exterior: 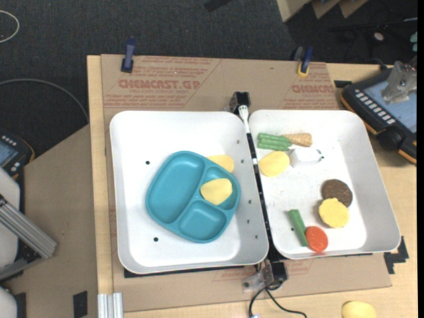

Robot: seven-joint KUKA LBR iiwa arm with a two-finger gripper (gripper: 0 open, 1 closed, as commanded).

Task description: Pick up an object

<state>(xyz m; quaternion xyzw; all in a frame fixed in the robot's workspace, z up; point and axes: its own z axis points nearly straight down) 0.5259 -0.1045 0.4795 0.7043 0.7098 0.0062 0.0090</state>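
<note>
The left white bin [132, 151] holds a teal divided plate [173, 194]. One pale yellow piece [216, 190] lies on the plate's right compartment, and another yellow piece [222, 162] rests at the plate's upper right edge. The right white bin [371, 177] holds a green bean-like piece [271, 141], a tan cone [300, 138], a small white piece [306, 156], a yellow lump [273, 163], a brown round cookie [336, 191], a yellow disc [333, 213], a green stick [296, 220] and a red ball [317, 238] touching the stick's lower end.
Both bins sit on a cardboard sheet [165, 85] clamped at the back by a blue clip [128, 55] and a yellow clip [304, 63]. A control pendant [381, 108] lies at the right. A loose yellow object [358, 309] sits at the bench's front right.
</note>
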